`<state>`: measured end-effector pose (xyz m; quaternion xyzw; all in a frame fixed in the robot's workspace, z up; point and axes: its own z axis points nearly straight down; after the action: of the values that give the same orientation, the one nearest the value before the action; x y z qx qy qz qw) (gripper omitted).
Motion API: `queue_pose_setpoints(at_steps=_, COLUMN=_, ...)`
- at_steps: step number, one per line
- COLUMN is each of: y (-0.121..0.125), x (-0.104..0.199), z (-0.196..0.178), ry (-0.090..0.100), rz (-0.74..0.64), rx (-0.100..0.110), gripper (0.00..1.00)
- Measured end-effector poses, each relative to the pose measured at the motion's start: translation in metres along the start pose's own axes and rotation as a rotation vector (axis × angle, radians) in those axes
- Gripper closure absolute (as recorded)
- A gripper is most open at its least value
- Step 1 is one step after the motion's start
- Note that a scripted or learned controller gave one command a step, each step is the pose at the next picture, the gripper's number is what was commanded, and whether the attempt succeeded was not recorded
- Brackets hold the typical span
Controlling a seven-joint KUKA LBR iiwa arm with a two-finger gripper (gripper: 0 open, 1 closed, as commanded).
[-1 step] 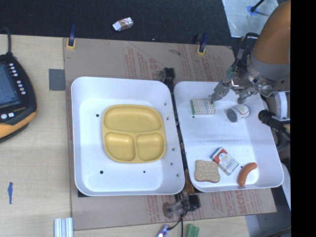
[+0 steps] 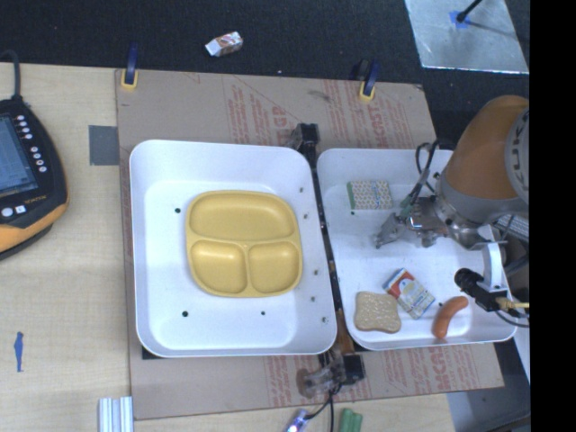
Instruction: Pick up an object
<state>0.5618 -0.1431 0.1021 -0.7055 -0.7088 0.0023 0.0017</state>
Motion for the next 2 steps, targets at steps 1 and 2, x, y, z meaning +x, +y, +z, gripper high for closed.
queue_pose_setpoints(at_steps=1, y=0.063, x=-0.057, z=0.010, ry=0.001, rz=0.002, rx=-0.004, gripper=0.00)
queue_pose_setpoints(at_steps=2, y=0.086, x=-0.032, z=0.000, ry=0.003, rz=0.002, rx=0.033, gripper=0.00)
